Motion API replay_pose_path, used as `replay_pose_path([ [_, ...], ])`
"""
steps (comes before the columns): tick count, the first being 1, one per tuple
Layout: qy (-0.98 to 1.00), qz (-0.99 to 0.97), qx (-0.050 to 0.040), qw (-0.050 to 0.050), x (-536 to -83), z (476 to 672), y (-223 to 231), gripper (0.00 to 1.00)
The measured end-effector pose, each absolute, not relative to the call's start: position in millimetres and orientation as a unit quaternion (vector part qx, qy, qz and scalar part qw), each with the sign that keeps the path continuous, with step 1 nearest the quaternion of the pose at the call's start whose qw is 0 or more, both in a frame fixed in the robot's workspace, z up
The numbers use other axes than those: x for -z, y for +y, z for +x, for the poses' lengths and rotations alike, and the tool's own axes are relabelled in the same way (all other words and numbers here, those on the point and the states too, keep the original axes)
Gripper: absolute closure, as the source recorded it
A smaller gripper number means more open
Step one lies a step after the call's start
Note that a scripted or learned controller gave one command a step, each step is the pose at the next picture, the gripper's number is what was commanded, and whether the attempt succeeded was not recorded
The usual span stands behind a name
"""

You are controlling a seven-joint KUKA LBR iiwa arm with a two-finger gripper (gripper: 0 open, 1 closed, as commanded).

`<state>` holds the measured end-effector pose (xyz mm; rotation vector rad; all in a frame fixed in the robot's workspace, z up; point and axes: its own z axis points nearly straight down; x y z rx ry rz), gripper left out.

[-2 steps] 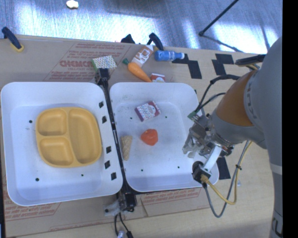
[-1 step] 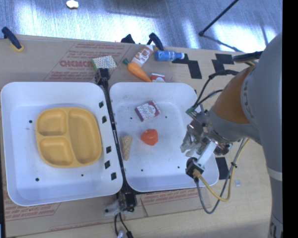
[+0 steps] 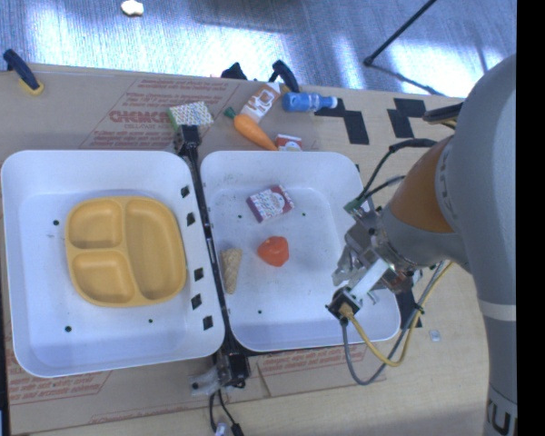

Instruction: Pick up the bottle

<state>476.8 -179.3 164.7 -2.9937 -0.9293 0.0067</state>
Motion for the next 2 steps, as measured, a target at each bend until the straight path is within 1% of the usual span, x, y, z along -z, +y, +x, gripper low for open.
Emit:
replay_pose_path([
  [1,-0.211,-0.977,-0.0015,0.002,-166.9,475.9,-201.9,1.00],
  [2,-0.142,-0.990,-0.0014,0.001,-167.6,475.9,-210.4,1.00],
])
